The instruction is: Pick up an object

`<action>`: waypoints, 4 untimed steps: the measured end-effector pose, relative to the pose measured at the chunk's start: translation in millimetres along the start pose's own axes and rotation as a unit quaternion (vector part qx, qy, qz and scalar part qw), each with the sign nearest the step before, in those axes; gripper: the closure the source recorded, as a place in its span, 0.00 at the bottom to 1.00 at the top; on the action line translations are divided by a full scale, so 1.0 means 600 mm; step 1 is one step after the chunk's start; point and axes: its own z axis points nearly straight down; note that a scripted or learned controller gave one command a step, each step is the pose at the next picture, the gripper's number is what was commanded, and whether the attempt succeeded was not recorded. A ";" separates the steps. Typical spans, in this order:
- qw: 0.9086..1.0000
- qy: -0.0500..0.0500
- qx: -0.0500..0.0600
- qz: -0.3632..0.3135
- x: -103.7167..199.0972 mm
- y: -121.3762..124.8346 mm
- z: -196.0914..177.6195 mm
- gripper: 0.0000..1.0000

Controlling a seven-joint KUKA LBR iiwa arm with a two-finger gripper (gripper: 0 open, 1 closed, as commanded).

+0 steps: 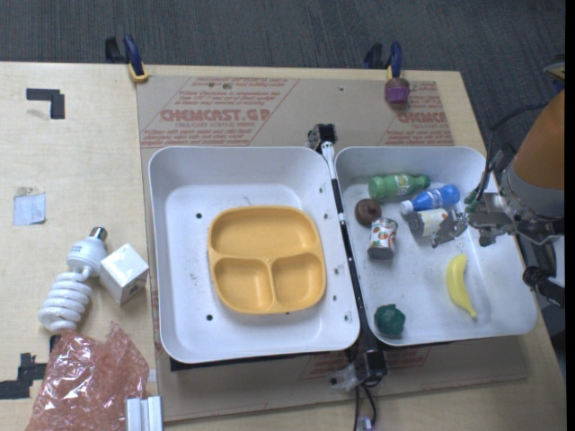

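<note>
Yellow banana, soft and light, wants a mid-body pinch; gripper just beyond it, grip state unclear.

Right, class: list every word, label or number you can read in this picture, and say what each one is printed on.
"CHEMCAST" followed by letters like "G P", in red, upside down, on the brown protective sheet beneath the bins; the same print repeats at the sheet's right, partly hidden.
Label on the small red-and-white can: too small to read.
Labels on the green plastic bottle and blue-capped bottle: blurred, unreadable.
</note>
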 end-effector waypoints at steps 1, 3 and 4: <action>1.000 0.000 0.001 0.000 0.048 0.002 0.111 0.00; 1.000 0.000 -0.001 0.001 0.094 -0.092 0.094 1.00; 1.000 0.000 -0.001 0.001 0.094 -0.092 0.094 0.00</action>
